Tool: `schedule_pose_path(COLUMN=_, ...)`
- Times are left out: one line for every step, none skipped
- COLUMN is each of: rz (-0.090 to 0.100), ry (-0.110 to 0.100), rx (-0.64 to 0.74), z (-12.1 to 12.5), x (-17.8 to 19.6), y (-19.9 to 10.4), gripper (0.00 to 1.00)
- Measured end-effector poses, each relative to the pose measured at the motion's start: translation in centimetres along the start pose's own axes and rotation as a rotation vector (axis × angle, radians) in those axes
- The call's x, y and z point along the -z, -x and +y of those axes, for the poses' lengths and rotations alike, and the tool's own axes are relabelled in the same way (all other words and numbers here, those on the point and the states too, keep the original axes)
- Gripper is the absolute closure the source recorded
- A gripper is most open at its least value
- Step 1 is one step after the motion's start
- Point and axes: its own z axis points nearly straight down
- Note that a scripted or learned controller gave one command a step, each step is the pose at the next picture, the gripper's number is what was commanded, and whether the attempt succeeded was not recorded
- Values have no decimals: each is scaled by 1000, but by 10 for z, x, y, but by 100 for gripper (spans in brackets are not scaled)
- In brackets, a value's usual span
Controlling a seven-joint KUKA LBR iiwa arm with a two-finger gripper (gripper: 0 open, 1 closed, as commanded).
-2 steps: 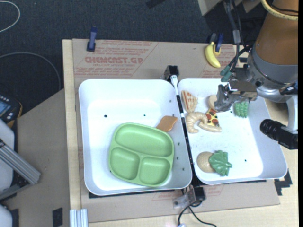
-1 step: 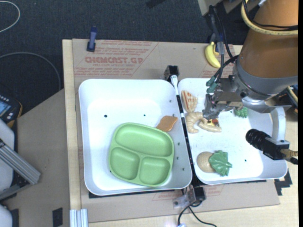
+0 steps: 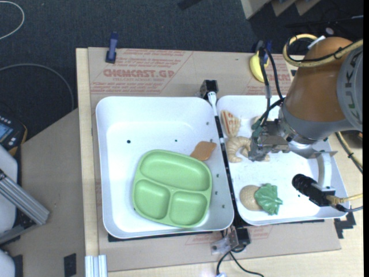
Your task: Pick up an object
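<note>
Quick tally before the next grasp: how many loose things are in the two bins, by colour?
Green: 2 (divided plate, leafy piece)
Tan or orange: 4 (wedge, striped piece, pale lump, round piece)
Total: 6 in sight

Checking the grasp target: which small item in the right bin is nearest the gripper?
The cream lumpy piece, right beside the gripper. The striped piece lies farther back; the green crumpled thing lies nearer the front edge.
</note>
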Motion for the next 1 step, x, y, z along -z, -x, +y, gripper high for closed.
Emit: schedule_pose_path(rz=5, ry=6, rx=12, z=-28, x=-7, y=-69, gripper=100)
